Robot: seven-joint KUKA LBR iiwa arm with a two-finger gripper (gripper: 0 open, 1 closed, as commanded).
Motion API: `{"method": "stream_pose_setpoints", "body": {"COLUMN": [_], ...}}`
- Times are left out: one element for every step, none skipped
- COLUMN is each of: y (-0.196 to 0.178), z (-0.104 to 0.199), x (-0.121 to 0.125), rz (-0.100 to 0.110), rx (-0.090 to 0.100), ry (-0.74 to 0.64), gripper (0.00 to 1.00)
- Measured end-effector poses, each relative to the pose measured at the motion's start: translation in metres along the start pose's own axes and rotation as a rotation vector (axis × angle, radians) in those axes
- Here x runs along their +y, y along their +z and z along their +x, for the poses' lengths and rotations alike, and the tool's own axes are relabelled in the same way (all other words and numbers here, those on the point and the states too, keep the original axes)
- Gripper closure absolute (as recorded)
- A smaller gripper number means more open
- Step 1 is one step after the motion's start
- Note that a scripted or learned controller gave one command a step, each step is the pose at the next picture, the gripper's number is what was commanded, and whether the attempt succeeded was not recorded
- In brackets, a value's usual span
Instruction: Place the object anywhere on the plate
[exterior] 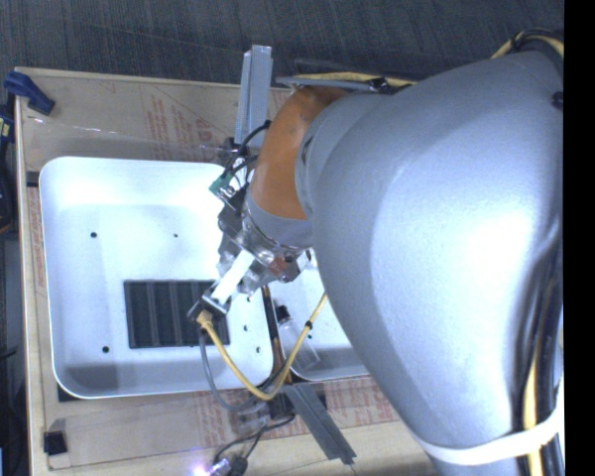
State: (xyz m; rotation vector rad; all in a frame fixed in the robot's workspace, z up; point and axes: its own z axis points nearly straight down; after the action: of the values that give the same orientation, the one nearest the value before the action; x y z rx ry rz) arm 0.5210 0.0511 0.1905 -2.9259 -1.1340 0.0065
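Dark ribbed slab [162, 313] flat on the floor of the bin on the view's left [52, 266], in that bin's right half, toward its near wall. Right end of the slab covered by robot hardware, so full length unreadable. A few dark parallel bands across its face; material unclear. Cannot tell whether it is the object or the plate.

Pincer [268, 264] low over the seam between the two bins, just beside the slab's hidden end, crowded by wrist parts and yellow cable. Open or closed: impossible to say. Orange band [278, 167] just above it.

Arm [436, 266] huge in the foreground, blotting out nearly all of the second bin [329, 367], with just a sliver of near rim and floor left in sight.

Counter [129, 117] brown, with faint red print, cut off at the lower edge. Blue clamp [28, 91] at its far left corner, partly cropped and hard to read.
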Motion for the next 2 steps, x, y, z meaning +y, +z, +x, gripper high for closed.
{"method": "stream_pose_setpoints", "body": {"y": [0.091, 0.097], "z": [0.016, 0.034], "x": [-0.078, -0.052], "rz": [0.002, 0.007], "rx": [-0.005, 0.003], "ry": [0.061, 0.151], "gripper": [1.00, 1.00]}}
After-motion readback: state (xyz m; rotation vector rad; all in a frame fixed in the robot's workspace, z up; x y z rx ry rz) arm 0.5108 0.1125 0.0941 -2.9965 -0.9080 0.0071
